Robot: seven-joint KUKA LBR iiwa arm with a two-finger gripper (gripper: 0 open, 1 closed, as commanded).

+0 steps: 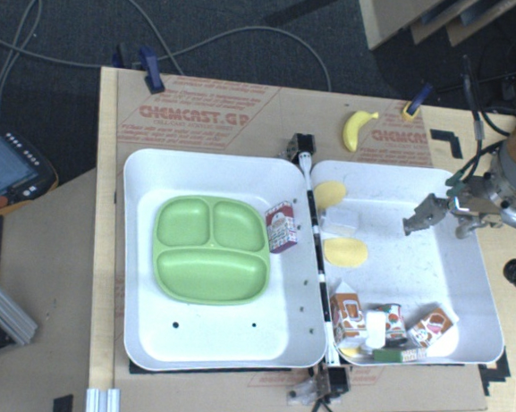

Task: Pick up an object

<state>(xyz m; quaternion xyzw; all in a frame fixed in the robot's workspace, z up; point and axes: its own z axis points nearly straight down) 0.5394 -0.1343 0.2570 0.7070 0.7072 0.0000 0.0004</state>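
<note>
Jaws stood apart, holding nothing, as the gripper point(443, 219) hung over the right bin point(466, 291), with lemons point(345, 250) and cartons point(347, 314) lying well left and below.

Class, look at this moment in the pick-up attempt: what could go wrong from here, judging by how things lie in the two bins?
1. The gripper hangs over bare floor in the right bin, so closing here would likely grasp nothing.
2. The small cartons lie packed together at the near edge, so a grasp there may jostle neighbours.
3. The yellow pieces lie close to the bin's left wall, leaving little finger room.
</note>
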